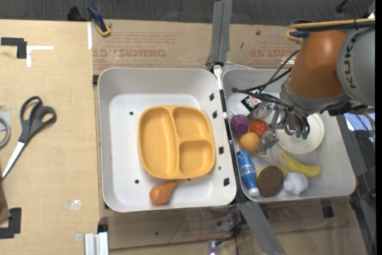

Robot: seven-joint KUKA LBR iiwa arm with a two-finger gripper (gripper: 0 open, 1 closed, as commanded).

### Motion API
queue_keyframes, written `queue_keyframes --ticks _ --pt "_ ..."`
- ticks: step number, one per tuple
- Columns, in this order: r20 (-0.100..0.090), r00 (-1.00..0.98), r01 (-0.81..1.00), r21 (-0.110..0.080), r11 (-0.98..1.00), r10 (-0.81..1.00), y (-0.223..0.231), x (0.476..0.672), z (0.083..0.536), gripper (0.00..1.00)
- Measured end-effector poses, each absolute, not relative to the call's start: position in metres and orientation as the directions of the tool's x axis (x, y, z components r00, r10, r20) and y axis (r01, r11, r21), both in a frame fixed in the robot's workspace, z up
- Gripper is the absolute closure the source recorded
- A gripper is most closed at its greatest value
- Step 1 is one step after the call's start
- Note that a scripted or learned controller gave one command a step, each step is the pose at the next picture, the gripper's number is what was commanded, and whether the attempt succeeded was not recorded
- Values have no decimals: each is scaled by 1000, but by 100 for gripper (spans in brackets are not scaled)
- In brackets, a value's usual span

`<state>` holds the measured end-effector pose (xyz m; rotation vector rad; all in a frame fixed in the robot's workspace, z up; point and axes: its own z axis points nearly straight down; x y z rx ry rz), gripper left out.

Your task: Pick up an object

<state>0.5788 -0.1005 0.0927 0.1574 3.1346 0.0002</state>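
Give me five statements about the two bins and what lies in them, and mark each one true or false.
1. The yellow divided tray lies in the left bin. True.
2. The banana lies in the left bin. False: it lies in the right bin.
3. The scissors lie outside both bins, on the bench. True.
4. The blue bottle stands on the divided tray. False: it lies in the right bin.
5. The tool is over the right bin. True.
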Motion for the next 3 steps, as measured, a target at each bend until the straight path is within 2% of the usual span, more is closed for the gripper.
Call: queue_keyframes --ticks 1,2,3 --pt "-7 -995 99 -1 995 99 -100 580 103 100" --pt "-4 -974 226 0 974 226 -47 539 222 100" --pt "-4 -949 314 0 949 314 18 629 280 100"
